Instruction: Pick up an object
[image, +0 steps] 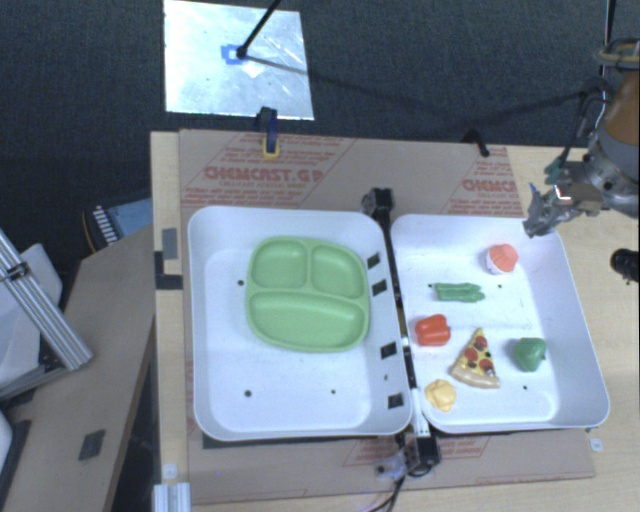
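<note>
On my feed two bins sit side by side on the table (130, 300). In the left bin (215, 380) a sectioned plate (306, 293) lies near the middle. The right bin (570, 370) holds six items: a round piece (502, 258) at the back, a pod-shaped piece (458, 292) before it to the left, a pepper (432, 330) nearer the divider, a pizza slice (476, 360) right of the pepper, a leafy piece (529, 352) right of the slice, and a small lump (440, 394) at the front. I see the end effector (540, 218) over the right bin's back right corner.
</note>
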